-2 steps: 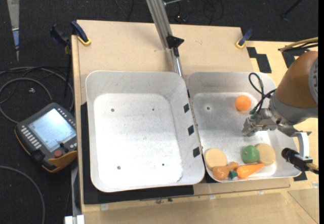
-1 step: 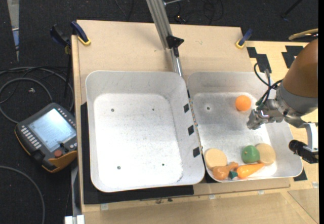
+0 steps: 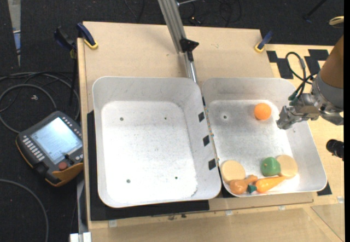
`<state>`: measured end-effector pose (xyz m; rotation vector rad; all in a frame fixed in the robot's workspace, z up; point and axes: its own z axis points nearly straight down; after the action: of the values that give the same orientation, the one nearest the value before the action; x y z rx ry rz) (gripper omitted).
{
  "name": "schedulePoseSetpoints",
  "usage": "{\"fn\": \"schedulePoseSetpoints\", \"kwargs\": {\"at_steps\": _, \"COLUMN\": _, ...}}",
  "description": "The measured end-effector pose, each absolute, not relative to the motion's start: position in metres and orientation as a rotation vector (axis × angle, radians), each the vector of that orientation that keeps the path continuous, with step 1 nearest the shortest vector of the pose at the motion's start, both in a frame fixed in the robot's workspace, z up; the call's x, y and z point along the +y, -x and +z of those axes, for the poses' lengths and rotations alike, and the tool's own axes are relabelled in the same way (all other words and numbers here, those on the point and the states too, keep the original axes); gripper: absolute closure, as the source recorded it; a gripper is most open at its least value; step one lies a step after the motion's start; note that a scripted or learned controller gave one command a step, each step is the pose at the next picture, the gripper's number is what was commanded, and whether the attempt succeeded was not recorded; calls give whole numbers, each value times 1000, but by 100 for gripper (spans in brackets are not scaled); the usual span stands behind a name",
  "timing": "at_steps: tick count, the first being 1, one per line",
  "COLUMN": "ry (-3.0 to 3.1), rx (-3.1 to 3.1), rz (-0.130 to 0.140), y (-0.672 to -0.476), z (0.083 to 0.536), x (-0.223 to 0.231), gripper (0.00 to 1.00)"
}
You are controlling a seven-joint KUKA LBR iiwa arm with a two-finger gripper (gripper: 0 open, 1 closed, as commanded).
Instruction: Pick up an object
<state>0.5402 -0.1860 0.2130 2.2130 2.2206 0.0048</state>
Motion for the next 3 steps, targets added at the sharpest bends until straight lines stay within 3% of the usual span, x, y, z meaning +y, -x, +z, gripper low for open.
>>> {"fn": "schedulePoseSetpoints", "kwargs": {"at_steps": 1, "ry": -2213, "rx": 2221, "rz": 4, "y": -550, "z": 261, "x": -189, "gripper": 100}}
{"fn": "schedulePoseSetpoints", "kwargs": {"at_steps": 3, "ry": -2213, "rx": 2232, "rz": 1, "y": -537, "z": 270, "x": -78, "gripper": 100}}
